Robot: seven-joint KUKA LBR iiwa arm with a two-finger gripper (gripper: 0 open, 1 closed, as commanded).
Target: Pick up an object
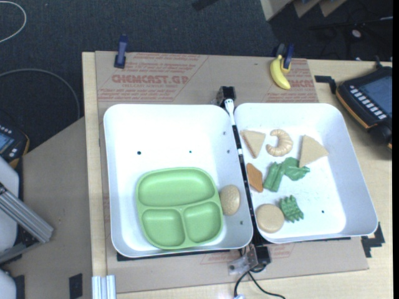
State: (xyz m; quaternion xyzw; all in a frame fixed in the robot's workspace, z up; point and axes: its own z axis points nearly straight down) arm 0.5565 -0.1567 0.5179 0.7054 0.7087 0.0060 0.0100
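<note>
Two white bins sit side by side on a brown board point(156, 73) with red letters on it.

The left bin point(118, 161) holds a light green plate point(179, 207) with three sections. The plate lies at about 6 o'clock in that bin. A small brown oval toy point(230, 199), maybe a potato, lies just beside the plate at its 3 o'clock, close to the bin's right wall.

The right bin point(352, 173) holds the toy food that could be picked up. A tan bread triangle point(254, 142) lies at about 10 o'clock in this bin. Just to its 3 o'clock is a curled croissant point(280, 142). A pale yellow wedge point(312, 150) lies at about 2 o'clock. Near the middle is a green veggie point(273, 176), and it touches a second green piece point(294, 169) at its 2 o'clock. A small orange piece point(254, 177) lies just to the 9 o'clock side of the green veggie, near the left wall. At about 7 o'clock is a round tan cookie point(270, 217). A spiky green toy point(291, 208) sits just beside the cookie at its 2 o'clock.

A yellow banana point(280, 73) lies on the board at 12 o'clock from the right bin, outside it. A blue clamp point(121, 52) grips the board's far edge at 12 o'clock from the left bin.
</note>
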